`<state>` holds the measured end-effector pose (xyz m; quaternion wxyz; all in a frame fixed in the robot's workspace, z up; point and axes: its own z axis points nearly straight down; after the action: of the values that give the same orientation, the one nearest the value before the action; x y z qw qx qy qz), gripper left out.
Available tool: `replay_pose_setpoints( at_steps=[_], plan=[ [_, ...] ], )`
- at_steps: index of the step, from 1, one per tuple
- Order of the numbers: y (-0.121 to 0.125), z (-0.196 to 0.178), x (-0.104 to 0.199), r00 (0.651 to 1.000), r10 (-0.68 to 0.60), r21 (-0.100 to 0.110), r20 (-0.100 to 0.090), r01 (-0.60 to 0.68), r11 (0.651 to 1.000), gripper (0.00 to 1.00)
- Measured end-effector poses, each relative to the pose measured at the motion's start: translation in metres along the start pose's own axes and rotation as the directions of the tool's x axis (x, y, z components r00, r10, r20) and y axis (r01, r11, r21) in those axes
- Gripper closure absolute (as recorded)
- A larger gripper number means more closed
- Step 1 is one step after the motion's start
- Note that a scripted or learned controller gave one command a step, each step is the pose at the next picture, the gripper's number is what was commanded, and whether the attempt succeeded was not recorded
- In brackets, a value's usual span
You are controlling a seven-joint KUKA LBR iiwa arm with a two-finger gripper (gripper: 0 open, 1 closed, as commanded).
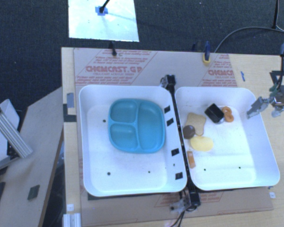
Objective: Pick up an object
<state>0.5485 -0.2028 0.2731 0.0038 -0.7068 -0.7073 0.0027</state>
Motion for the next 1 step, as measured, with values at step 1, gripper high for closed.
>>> replay_pose_setpoints(
  at_steps=[1],
  plan=[
    [0.0022,-0.0063,0.0009,1.0,-0.004,-0.011,0.003,0.004,1.0,0.0]
  ],
)
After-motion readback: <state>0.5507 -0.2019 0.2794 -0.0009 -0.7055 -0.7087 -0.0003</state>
